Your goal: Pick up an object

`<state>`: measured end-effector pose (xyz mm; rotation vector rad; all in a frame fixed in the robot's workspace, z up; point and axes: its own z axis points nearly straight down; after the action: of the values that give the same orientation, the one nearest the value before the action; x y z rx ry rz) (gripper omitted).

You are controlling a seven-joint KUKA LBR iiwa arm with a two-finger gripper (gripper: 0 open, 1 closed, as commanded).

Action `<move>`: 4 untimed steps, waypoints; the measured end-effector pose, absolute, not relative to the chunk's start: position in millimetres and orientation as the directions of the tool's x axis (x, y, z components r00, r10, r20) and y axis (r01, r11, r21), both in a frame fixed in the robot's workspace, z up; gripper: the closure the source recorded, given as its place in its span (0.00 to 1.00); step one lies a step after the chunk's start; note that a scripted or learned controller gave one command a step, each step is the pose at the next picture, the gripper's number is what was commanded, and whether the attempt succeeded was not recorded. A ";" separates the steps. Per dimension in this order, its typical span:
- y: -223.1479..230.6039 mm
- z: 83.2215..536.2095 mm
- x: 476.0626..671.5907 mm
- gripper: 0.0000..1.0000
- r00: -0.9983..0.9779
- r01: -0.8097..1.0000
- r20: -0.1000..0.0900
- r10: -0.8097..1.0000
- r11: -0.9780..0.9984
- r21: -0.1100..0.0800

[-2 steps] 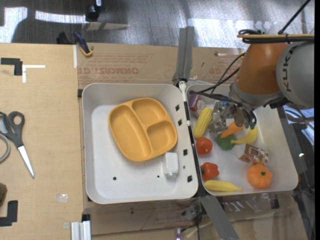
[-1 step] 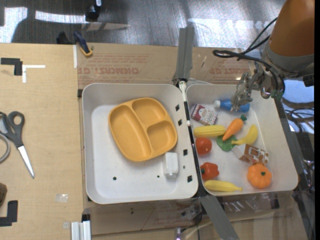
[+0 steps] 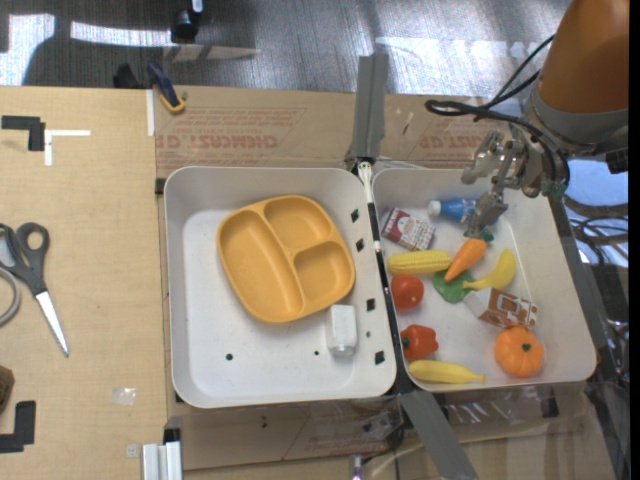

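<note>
My gripper [image 3: 488, 211] hung over the far part of the right bin [image 3: 570, 268], reaching in from the right under the orange band [image 3: 595, 38] of my arm. Its fingers pointed down toward the carrot [image 3: 466, 258] and sat just above that carrot's top end, with a narrow gap between them as far as I could make out. Nothing lay between the fingers, so I held nothing.

The right bin carried the toys I could pick from. A blue bottle [image 3: 455, 208] lay at the far side, just left of my gripper. A red and white carton [image 3: 408, 229] lay near the far left corner. Nearer than that came a corn cob [image 3: 419, 262], lying crosswise, and the carrot tilted beside it with its green leaves [image 3: 449, 288] toward the near side. A banana [image 3: 497, 271] sat just right of the carrot. A tomato [image 3: 406, 291] rested by the left wall, and a red pepper [image 3: 418, 342] lay nearer along the same wall. A small printed packet [image 3: 508, 311] lay right of centre, with an orange pumpkin [image 3: 518, 353] nearer than it. A second yellow piece [image 3: 446, 372] lay along the near wall.

The left bin [image 3: 190, 298] held a yellow divided plate [image 3: 286, 257] and a small white block [image 3: 343, 328] just near of the plate. On the bench to the left lay scissors [image 3: 38, 278].
</note>
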<state>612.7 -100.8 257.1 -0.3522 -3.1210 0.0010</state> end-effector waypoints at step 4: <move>-82.9 303.1 592.5 1.00 -0.964 0.267 0.001 0.267 0.964 -0.001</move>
<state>592.5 -82.9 303.1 -0.4228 -3.1117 0.0014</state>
